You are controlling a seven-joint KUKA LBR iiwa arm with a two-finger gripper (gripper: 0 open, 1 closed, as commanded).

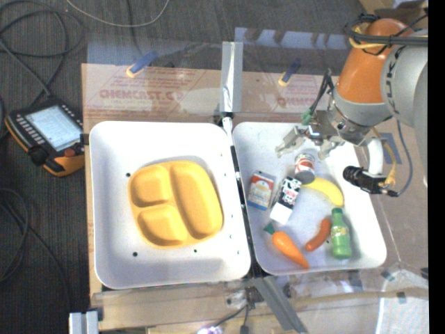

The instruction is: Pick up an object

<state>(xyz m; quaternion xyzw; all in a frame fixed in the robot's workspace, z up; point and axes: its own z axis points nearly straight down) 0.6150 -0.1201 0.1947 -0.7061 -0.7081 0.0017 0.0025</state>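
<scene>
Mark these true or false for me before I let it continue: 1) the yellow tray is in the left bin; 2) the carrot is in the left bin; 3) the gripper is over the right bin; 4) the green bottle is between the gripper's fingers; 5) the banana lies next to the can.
1) True. The yellow tray sits in the left bin.
2) False. The carrot lies in the right bin, near its front edge.
3) True. The gripper is above the right bin's far end.
4) False. The green bottle lies in the bin's front right corner, well apart from the gripper.
5) True. The banana lies beside the can.
</scene>
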